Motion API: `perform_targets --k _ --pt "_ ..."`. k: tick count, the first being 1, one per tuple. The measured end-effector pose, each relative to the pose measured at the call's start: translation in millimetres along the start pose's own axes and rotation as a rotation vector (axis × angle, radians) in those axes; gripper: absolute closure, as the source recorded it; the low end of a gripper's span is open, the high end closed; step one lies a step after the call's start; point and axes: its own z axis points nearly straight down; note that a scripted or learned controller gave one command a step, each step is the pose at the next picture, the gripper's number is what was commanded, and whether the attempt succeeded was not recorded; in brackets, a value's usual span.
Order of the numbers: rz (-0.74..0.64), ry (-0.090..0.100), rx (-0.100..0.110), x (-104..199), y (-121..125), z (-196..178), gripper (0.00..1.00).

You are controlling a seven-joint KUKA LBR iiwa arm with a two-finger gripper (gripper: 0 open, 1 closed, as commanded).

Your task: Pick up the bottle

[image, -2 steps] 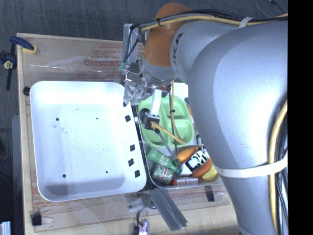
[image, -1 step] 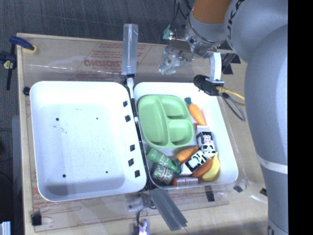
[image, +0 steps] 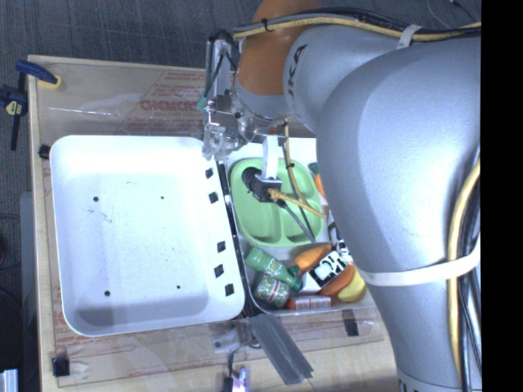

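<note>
The bottle [image: 273, 273] is green with a crumpled clear body. It lies on its side in the near left corner of the right bin [image: 255, 300]. My gripper [image: 215, 141] hangs over the far end of the wall between the two bins, well away from the bottle. I see nothing held in it. The big grey arm covers most of the right bin.
A light green divided plate [image: 260, 219] lies in the right bin beside the bottle. An orange carrot-like piece [image: 313, 257], a black-and-white item [image: 332, 268], a yellow-orange fruit [image: 351, 287] and a small red-and-white tube [image: 311, 303] crowd the near end. The left bin [image: 131, 235] is white.
</note>
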Motion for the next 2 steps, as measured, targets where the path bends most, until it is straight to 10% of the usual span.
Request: perform_targets --k 1,2 --pt "0.071 0.001 -0.005 -90.1 14.2 -136.6 1.0" --pt "0.07 0.001 -0.003 -89.0 14.0 -135.6 0.0"
